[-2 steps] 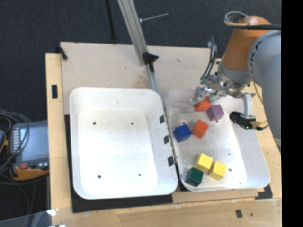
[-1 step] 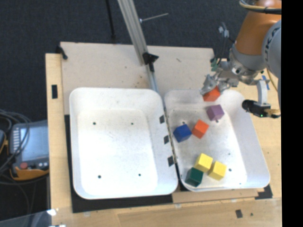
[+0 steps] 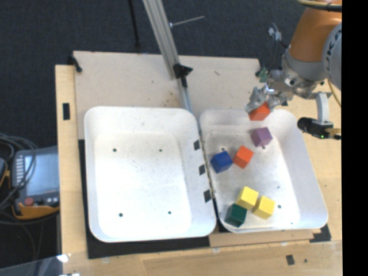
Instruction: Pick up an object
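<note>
Arm: the grey arm with the orange band (image 3: pixel 313 25) reaches in from the right, its wrist above the far edge of the right bin.
Gripper: the two-finger gripper (image 3: pixel 260 103) hangs over the far left corner of the right bin.
Fingers: clamped on a small orange-red cube (image 3: pixel 259 112), which sits between them, clear of the bin floor.
Right bin: the shallow white plastic bin (image 3: pixel 302 171) carries six loose blocks.
Purple block: a small purple cube (image 3: pixel 261 136) lies near the far end, just below the held cube.
Orange block: a small orange cube (image 3: pixel 244 156) lies mid-bin, just beside a blue cube (image 3: pixel 221 161) to its left.
Yellow blocks: two yellow cubes (image 3: pixel 249 198) (image 3: pixel 265 206) touch at the near end.
Green block: a dark green cube (image 3: pixel 236 214) rests against the nearer left yellow one, close to the bin's near wall.
Left bin: the matching shallow white bin (image 3: pixel 92 171) stands alongside, its rim touching the right bin's.
Bench: a pale wooden bench (image 3: pixel 115 68) carries both bins.
Post: a slanted aluminium rail (image 3: pixel 161 27) rises from behind the bins.
</note>
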